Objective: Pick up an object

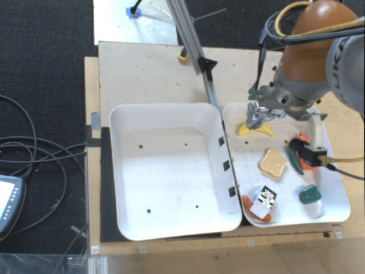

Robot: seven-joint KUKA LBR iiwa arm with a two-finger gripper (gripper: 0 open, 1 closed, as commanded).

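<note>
- The claw (258,119) is down in the right bin (336,207), sitting right over the yellow banana (256,130) at the bin's far end.
- Grasping, clenched or released? I cannot tell; the wrist hides that from above.
- The banana pokes out just under and toward the camera from the claw, touching or nearly so. It's a small, curved yellow toy lying flat on the white floor.
- My read: the arm sits low and centred here because the banana is the chosen pick, with no clutter crowding it.
- Toward the camera from the claw, the toast slice (272,163) lies apart from the banana, so there's room to work.
- Further off, the green-and-orange toy (299,152), the dark green piece (310,194) and the small printed box (263,201) are spread along the bin's near side.
- The left bin (122,170) sits beside the claw's bin, their walls touching.
</note>
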